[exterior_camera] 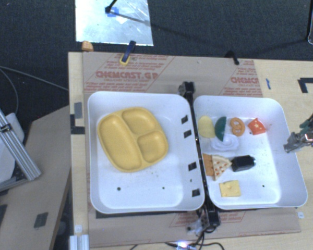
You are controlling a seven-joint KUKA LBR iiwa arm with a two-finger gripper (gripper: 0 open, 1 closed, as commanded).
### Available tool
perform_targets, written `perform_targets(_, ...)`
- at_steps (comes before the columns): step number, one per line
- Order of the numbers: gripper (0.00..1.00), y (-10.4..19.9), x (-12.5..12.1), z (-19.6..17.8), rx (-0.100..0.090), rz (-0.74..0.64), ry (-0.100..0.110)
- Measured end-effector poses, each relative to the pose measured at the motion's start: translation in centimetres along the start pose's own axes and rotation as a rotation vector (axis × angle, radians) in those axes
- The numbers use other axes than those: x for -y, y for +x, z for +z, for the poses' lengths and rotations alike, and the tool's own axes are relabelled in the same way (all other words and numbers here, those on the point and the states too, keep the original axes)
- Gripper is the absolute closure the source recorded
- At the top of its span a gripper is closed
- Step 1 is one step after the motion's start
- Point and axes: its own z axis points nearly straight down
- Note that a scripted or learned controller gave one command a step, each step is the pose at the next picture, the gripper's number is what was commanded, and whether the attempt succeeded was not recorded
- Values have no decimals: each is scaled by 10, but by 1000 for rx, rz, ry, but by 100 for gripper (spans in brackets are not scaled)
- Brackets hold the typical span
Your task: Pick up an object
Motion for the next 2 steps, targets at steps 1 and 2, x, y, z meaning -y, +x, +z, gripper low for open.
perform_targets(1,100,0,-1,-11,0,-4,-3)
perform_targets(2,100,0,-2,-21,1,-8,-6)
